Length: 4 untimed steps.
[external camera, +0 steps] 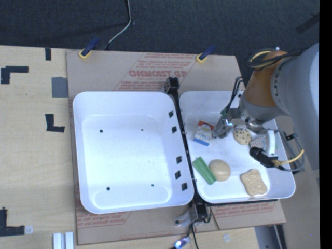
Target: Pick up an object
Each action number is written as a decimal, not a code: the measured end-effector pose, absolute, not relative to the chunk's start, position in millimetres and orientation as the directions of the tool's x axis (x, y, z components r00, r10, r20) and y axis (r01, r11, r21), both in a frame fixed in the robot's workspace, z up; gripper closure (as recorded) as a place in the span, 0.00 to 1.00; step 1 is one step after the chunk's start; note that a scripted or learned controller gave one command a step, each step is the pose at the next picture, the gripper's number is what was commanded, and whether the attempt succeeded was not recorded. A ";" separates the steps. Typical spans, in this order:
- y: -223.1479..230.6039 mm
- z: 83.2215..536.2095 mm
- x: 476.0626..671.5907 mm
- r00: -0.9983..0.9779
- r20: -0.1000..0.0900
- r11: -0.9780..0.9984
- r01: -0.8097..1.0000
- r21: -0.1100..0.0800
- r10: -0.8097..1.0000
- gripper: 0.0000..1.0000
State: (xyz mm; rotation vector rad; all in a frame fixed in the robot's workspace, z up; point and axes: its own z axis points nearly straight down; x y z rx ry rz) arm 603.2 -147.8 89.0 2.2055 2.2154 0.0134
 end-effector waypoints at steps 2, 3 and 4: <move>-174.2 85.3 600.5 0.000 0.001 0.000 1.000 0.000 1.000 1.00; -104.1 85.3 593.8 -0.006 0.001 0.006 1.000 -0.002 1.000 1.00; -107.0 95.3 593.7 -0.003 0.000 0.003 1.000 -0.002 1.000 1.00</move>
